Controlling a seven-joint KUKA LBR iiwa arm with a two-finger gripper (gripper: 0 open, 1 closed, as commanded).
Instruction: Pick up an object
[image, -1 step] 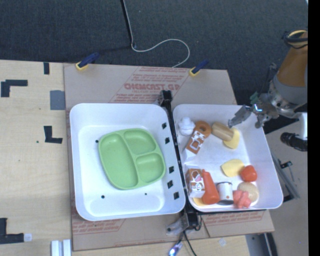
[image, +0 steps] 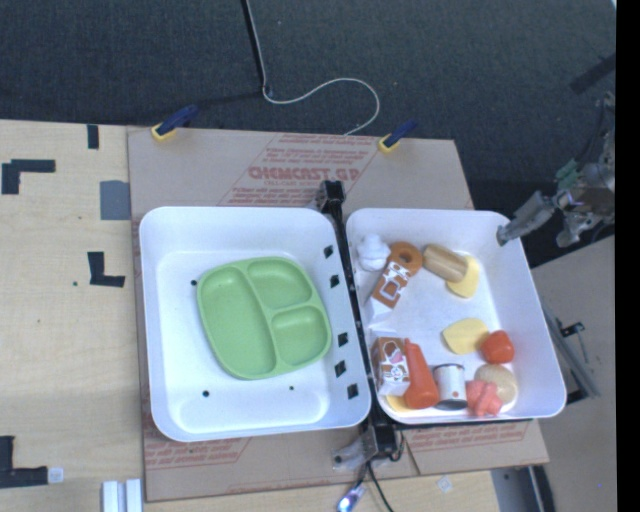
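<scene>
The gripper (image: 556, 208) hung at the right of the view, outside the right bin (image: 535, 300) and just beyond its far right corner, above the dark floor; it was blurred and small there, so whether it was open or closed could not be told, and nothing showed in its grasp. Nearest to it inside that bin, by the far edge, lay a tan roll (image: 444, 261) with a pale yellow piece (image: 464, 286) touching it, then an orange carton (image: 392, 279) and a small white bottle (image: 372, 250) near the far left corner. Along the right side sat a yellow fruit (image: 464, 335) beside a red tomato (image: 497, 347). At the near edge a printed carton (image: 393, 364), a red bottle (image: 421, 386), a silver can (image: 450, 381) and a peach-coloured fruit (image: 497, 379) crowded together. The left bin (image: 160, 300) held a green divided plate (image: 264, 316), lying flat near its middle
</scene>
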